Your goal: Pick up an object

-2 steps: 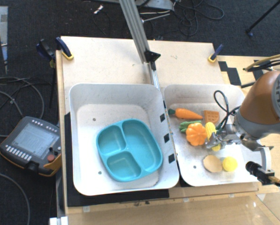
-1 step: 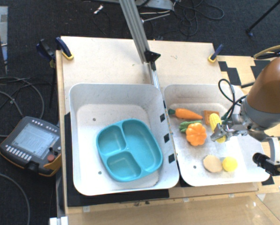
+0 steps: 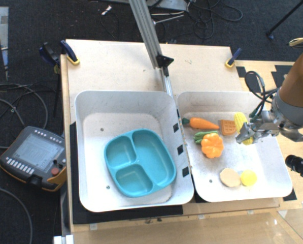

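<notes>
A glossy blue three-compartment tray (image 3: 139, 161) sits lower left. At right, the arm's gripper (image 3: 245, 135) hangs beside ridged yellow corn (image 3: 240, 119); its jaw state cannot be told.

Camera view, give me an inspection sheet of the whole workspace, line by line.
Surface: wooden bench bearing left bin and right bin.
Job's things: in the right bin, carrot, orange pepper, corn cob, brown cracker-like piece, pale round piece, yellow round piece.
Clutter: blue divided tray in the left bin.
Grippers: tool low over the right bin beside the corn cob; grasp cannot be judged.
Cables: black cables on the floor at left and top; a looped one by the arm.
Surroundings: teach pendant on dark floor, clamps at bench corners, slanted metal pole.
</notes>
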Controlling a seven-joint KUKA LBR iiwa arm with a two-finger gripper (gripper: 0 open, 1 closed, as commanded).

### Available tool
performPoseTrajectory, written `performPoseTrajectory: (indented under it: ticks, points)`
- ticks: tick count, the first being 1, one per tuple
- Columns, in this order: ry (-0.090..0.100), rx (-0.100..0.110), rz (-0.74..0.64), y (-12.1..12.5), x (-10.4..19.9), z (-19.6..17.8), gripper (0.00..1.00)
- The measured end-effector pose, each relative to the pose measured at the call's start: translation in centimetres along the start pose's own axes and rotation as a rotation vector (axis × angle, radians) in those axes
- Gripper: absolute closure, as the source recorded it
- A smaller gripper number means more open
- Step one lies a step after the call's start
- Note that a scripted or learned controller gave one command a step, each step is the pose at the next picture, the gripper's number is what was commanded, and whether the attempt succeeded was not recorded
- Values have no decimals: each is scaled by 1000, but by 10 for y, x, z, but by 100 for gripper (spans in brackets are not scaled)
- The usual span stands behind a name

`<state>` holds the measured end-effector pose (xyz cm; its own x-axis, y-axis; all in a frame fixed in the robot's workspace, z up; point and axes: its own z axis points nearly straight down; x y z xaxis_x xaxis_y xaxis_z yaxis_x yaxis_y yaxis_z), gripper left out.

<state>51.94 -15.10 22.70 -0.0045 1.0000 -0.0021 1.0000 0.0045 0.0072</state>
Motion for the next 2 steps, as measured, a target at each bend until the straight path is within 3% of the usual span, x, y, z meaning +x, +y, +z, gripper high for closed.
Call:
performPoseTrajectory:
  ticks: [1,2]
  points:
    - [0,2,1,-4,-4,-45,100]
    - [0,4,1,-2,-4,-67,100]
